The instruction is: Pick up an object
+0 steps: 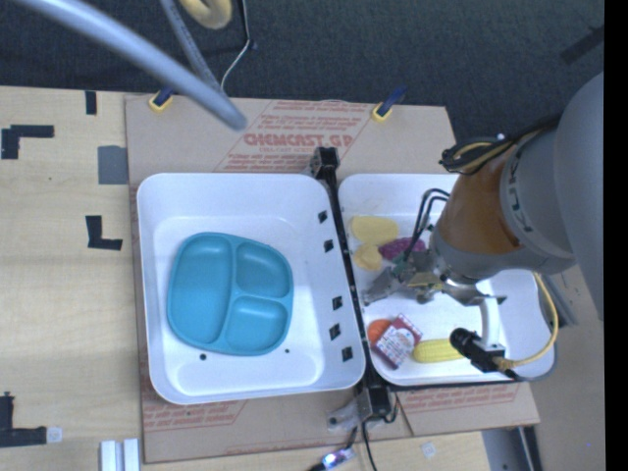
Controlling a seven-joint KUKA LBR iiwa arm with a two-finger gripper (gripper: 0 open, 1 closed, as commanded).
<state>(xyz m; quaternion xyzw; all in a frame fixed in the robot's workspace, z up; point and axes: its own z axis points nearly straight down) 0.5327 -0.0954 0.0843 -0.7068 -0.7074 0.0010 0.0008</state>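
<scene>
My gripper (390, 281) reaches down into the right bin (520, 371), under the orange band of the arm. Its metal fingers (378, 287) point left toward the bin divider. Just above them lie two pale yellow pieces (373, 230) and a purple item (400, 249) right beside the wrist. Below the fingers sits a red and white packet (395, 343) on an orange piece, with a yellow corn cob (438, 351) to its right. Nothing shows between the fingers.
The left bin (157, 204) holds a blue divided plate (231, 293). A black clip strip (337, 253) runs between the bins. The arm's grey body covers the right bin's far right side. Black and yellow cables (486, 353) hang near the corn.
</scene>
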